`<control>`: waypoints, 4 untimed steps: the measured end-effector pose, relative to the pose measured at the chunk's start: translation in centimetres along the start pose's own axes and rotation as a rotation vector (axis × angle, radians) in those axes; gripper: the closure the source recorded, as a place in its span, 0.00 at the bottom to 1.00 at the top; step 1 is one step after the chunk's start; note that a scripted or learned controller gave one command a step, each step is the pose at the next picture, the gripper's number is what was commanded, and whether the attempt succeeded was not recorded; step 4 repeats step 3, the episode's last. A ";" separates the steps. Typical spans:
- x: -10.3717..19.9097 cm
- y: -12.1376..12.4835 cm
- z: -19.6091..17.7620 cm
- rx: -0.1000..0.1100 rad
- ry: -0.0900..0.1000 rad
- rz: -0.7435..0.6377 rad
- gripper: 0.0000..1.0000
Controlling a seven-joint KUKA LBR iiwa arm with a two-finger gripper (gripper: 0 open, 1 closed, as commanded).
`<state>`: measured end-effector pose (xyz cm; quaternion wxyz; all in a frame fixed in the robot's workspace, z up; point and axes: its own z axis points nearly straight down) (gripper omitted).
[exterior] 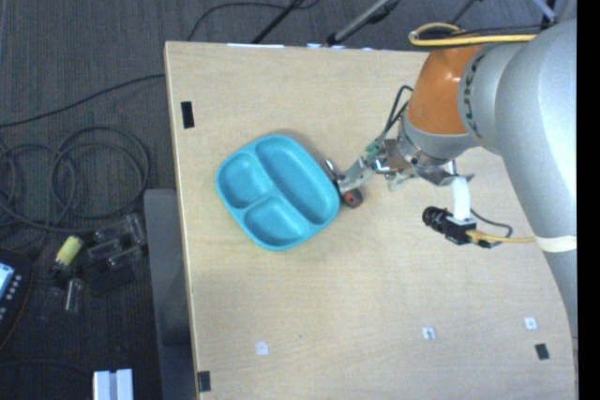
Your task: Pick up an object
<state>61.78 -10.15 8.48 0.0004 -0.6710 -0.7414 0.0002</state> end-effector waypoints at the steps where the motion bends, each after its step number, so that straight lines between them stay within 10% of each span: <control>1: 0.9 -4.6 0.1 0.002 0.000 0.020 0.00; 2: -0.4 0.3 0.2 0.001 0.000 0.022 0.00; 4: -0.1 -1.4 0.2 0.002 0.002 0.083 0.00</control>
